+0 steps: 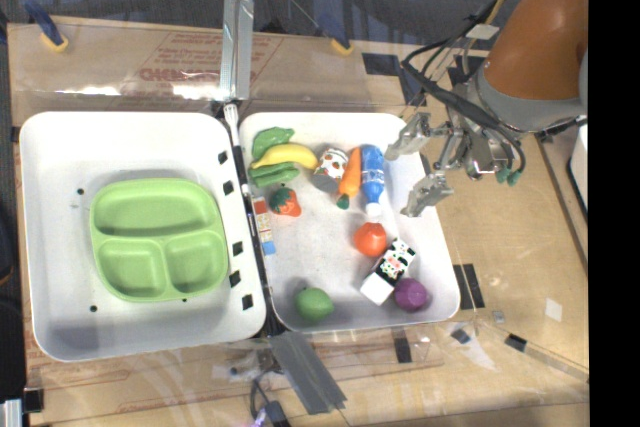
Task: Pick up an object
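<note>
Gripper hanging at the right rim of the right bin, in the middle right of the frame, under the orange band of the arm. Fingers spread apart, one near the upper part of the rim, one lower, nothing between them. No object picked yet.

Candidates all lying in the right bin: yellow banana with a green vegetable at the upper left of the bin; blue bottle and orange carrot side by side, touching or nearly so, closest to the gripper; red tomato in the centre; black-and-white carton and purple plum at the lower right, pressed together; green apple at the bottom; small strawberry by the left wall. Left bin holding a green divided tray.

Possible failures, as a judgement: coming down from here, striking the bin rim, because the gripper stands just over it. Closing on the bottle, catching the carrot as well, or pushing both aside. Round, smooth items such as the tomato likely to roll away from the fingers.

Writing: faint red print on the clear sheet of the counter at the upper left, mirrored and not readable. Pattern on the carton too small to read.
</note>
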